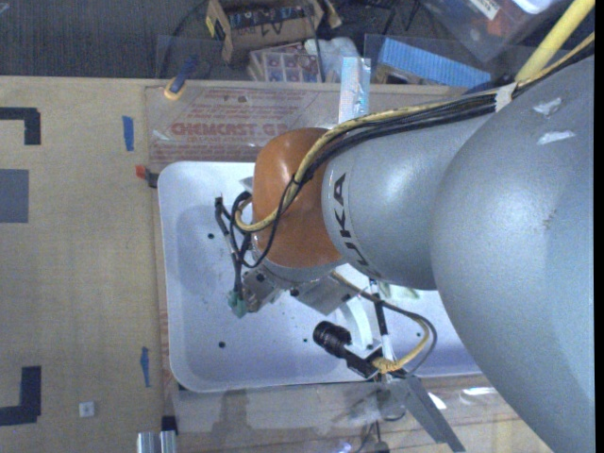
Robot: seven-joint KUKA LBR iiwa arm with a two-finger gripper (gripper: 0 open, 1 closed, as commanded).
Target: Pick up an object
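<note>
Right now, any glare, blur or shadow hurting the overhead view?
Camera view: soft overall, no hard glare; the arm looms large and casts a bluish shadow across the white bin; background clutter past the bench is dim and slightly blurred.

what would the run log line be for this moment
arm: reaching over white bin | end effector: low above bin floor | grasp: cannot tell | object held: none visible

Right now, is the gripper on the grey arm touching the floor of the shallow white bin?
Cannot tell. In the camera view the gripper sits low over the shallow white bin, but the arm's orange band and wrist block the fingertips, hiding contact or gap.
</note>
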